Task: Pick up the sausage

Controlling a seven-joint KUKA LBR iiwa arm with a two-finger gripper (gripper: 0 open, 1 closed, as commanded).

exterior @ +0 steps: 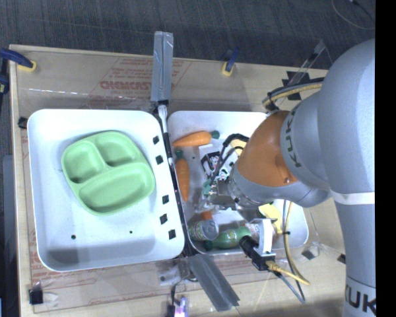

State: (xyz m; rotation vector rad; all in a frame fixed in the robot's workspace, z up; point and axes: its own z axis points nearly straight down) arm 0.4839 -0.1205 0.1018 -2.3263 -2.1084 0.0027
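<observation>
The grey arm with the orange band [267, 157] is reaching in from the right and bending down over the right-hand shallow white bin [191, 119]. Its two-finger gripper [211, 189] is hanging low among the clutter near the bin's middle, and whether it is open or closed cannot be told from this angle. The sausage is not showing up clearly: a small reddish-orange scrap [205, 214] is peeking out just below the gripper, but it is too hidden to identify.

Two orange carrots are lying in this bin: one [192, 139] is lying crosswise near the far wall, the other [183, 179] is running lengthwise along the left wall. One green bottle with a grey cap [223, 235] is lying on its side by the near wall. A yellow object [270, 211] is showing partly under the arm.

The left-hand shallow white bin [53, 243] is holding one light green plastic plate with three compartments [107, 171].
</observation>
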